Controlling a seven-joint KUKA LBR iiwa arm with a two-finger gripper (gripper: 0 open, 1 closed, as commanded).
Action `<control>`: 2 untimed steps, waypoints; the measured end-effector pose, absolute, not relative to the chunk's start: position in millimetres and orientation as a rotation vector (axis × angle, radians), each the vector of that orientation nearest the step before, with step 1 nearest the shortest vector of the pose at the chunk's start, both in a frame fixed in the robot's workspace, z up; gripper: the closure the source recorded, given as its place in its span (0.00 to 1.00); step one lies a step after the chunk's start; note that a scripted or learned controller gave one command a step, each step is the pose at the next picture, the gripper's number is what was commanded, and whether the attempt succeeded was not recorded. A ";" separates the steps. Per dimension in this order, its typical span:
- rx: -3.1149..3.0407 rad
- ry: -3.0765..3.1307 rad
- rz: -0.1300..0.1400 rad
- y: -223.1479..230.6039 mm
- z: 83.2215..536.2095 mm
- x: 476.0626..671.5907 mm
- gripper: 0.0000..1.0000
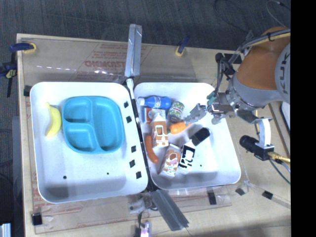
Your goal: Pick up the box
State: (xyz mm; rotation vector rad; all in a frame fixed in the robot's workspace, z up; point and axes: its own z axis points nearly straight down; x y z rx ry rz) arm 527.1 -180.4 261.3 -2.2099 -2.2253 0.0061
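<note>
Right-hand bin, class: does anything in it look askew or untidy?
Yes. The right bin holds a jumble: small cartons lie tilted across each other beside a can and a blue packet. Nothing looks spilled.

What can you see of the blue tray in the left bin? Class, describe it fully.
The blue tray looks like smooth plastic, rounded at the corners, with three compartments: one along its left upper part, one below it, and a taller one on the right. It lies flat, right way up, on the floor of the left bin. A yellow banana lies close beside its left edge.
</note>
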 end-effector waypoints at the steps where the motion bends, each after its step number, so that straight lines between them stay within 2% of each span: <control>1: -2.197 -2.237 0.008 -156.7 146.6 555.9 0.00; 2: -2.207 -2.233 0.002 -161.6 107.6 614.3 0.00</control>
